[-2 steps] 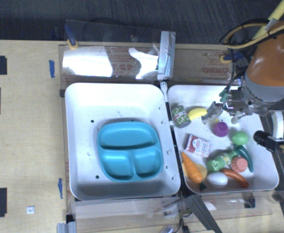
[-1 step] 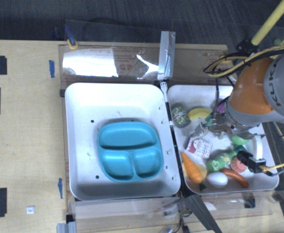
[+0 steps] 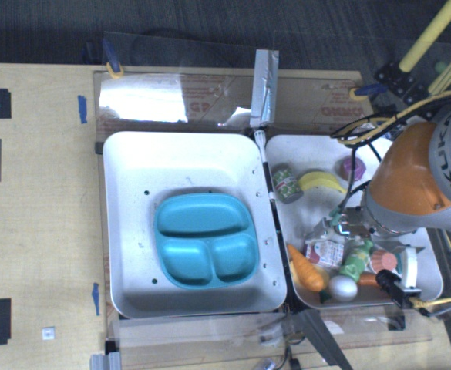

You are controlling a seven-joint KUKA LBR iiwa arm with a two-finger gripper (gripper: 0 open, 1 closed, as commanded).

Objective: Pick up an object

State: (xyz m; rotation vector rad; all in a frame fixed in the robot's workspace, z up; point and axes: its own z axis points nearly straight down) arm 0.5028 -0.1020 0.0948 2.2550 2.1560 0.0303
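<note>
At the bottom of the frame, nearest the camera, we see the front rim of the 2 white bins. Low in the right bin [image 3: 433,284] lies a crowded cluster: a carrot [image 3: 305,270] at the lower left of that bin, a white egg-shaped ball [image 3: 343,287] just beside it, a green bottle [image 3: 355,259] tilted above the ball, and a small printed packet [image 3: 325,251] between carrot and bottle. We cannot tell which pieces touch, though they lie packed close.

The left bin [image 3: 125,206] holds 1 blue divided tray [image 3: 206,238] with 3 compartments, sitting flat near its middle.

Further up, in the right bin's centre, the gripper [image 3: 347,226] sits low over the clutter, below the orange wrist band. Whether its claw is apart or together we cannot tell; the wrist hides it.

Beyond that, toward the upper part of the right bin, lie a banana [image 3: 322,181], a small green can [image 3: 285,183] to its left near the dividing wall, and a purple item [image 3: 353,166] at the upper right, partly behind cables.

We judge any of these a fair target. All look like light plastic toys, stiff and somewhat slick. The round ball would likely roll from a pinch. The bottle seems best taken across its narrow body, the carrot across its thick end. The packet lies flat, so 2 fingers may struggle to get under it.
</note>
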